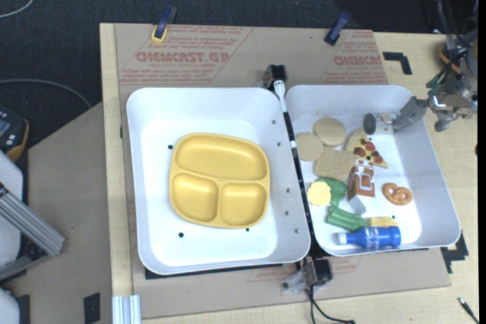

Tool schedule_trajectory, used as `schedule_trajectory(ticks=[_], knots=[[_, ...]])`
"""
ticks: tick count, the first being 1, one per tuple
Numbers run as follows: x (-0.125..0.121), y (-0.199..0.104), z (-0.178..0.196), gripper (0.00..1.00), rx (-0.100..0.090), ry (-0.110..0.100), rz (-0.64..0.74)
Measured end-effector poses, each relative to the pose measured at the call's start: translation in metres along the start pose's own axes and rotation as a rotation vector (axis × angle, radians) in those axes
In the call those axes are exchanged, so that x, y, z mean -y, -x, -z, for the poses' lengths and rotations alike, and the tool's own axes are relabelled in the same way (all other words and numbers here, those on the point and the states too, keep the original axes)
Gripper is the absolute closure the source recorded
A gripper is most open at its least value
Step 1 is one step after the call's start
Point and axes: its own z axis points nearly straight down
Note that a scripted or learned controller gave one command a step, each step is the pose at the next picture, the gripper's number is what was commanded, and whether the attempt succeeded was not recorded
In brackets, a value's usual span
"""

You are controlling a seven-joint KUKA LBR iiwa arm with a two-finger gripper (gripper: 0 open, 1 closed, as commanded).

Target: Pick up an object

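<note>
My gripper (408, 116) hangs over the far right corner of the right bin (433, 163), reaching in from the right. Nothing shows in its grasp. Just to its left lies a small dark grey cylinder (370, 122). Food toys fill the right bin: two tan round cookies (329, 130), a bread slice (334, 163), a pizza slice (371, 152), a pretzel (397, 194), a brown and white piece (362, 183), a yellow round piece (320, 194), a green vegetable (345, 220) and a blue bottle (370, 238) lying along the front wall.
The left bin (152, 163) holds a yellow divided plate (220, 180) with three compartments. Both bins rest on a cardboard sheet (228, 53) held by clips at the far edge. A black clamp (276, 75) sits between the bins at the back.
</note>
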Motion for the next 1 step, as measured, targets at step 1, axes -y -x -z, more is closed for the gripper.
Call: schedule_trajectory(ticks=[1], knots=[[0.0075,0.0009,-0.0459,0.00,0.000,0.001,0.000]])
